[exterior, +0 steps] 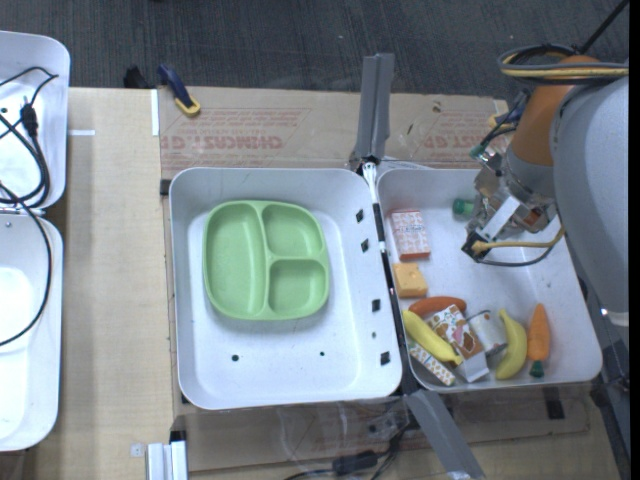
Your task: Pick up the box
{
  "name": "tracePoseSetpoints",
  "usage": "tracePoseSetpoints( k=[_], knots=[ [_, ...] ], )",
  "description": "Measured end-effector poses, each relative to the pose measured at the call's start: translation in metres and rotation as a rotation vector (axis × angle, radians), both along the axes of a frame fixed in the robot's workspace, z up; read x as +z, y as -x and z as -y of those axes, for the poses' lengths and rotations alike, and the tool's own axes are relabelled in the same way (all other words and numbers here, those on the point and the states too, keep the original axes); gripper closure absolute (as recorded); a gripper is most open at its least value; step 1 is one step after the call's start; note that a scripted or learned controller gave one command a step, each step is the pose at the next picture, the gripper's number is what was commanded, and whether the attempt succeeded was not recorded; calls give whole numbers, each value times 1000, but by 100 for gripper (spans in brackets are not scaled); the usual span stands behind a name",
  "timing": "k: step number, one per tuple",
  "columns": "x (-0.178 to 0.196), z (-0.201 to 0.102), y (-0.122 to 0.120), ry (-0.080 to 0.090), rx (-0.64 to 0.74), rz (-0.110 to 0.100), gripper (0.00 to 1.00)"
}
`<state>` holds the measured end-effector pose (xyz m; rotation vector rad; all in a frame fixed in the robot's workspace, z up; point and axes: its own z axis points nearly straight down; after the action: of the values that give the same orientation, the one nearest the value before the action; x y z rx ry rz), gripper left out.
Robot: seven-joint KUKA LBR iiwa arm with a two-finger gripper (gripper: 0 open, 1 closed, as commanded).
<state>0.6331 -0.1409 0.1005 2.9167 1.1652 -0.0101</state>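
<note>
The grey arm reaches in from the right, its two-finger gripper [478, 245] hanging right of the small red-and-white patterned box [410, 235], whether clenched or released I cannot tell.

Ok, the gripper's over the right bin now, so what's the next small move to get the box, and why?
Probably shift the gripper toward the left wall of the right bin until it is above the box. The box lies flat near that wall, apart from the gripper, with bare bin floor between them. The orange block sits close beside the box, so centre over the box before descending.
</note>
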Motion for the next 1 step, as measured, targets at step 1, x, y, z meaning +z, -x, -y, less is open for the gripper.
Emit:
tracePoseSetpoints(
  k=[1],
  knots=[
    [0, 0, 0, 0, -1, -1, 0]
  ],
)
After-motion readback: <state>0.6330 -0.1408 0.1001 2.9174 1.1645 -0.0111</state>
